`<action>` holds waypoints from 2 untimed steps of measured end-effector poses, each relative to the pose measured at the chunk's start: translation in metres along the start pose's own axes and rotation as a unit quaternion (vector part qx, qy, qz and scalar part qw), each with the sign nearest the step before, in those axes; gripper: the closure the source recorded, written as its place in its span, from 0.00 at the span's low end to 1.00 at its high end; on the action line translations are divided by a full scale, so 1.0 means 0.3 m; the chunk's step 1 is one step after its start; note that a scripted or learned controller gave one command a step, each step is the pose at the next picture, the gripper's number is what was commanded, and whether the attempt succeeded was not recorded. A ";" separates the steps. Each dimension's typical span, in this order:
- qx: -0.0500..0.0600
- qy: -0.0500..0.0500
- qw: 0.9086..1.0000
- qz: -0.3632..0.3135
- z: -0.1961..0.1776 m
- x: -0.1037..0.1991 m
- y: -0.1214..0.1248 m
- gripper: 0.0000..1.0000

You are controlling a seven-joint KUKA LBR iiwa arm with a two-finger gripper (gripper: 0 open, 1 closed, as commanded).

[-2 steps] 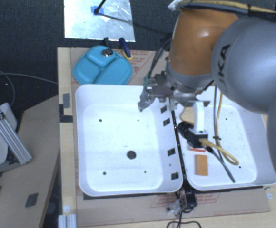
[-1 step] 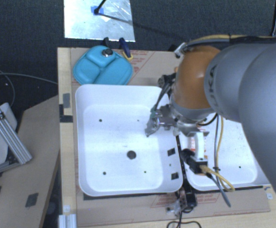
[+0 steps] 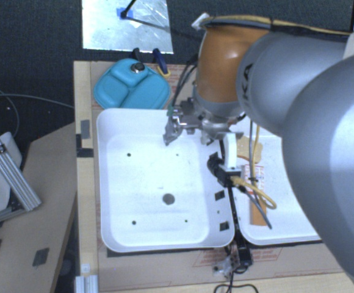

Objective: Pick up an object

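My gripper [image 3: 186,133] hangs over the far right part of the left bin [image 3: 113,163], just under the orange band of the arm. Nothing shows in its grasp. A small grey disc [image 3: 168,199] lies on the left bin's floor, toward the near side and well below the gripper. In the right bin [image 3: 287,224] a tan flat piece [image 3: 260,216] lies near the dividing rims, partly covered by the arm and a yellow cable.
A blue moulded container [image 3: 131,87] sits behind the left bin, outside it. A shiny metal sheet [image 3: 125,14] lies further back. The grey arm covers most of the right bin. Aluminium rails [image 3: 6,170] stand at the left.
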State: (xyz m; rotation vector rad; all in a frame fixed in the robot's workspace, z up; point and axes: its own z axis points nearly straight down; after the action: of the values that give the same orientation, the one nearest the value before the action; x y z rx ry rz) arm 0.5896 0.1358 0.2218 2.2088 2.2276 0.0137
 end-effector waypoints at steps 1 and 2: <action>0.002 0.000 1.000 -0.002 -0.083 0.352 -0.087 0.00; 0.004 -0.001 1.000 0.005 0.473 0.255 -0.259 0.00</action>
State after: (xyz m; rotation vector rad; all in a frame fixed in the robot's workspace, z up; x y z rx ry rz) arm 0.5125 0.2121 0.0794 2.2221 2.2209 0.0009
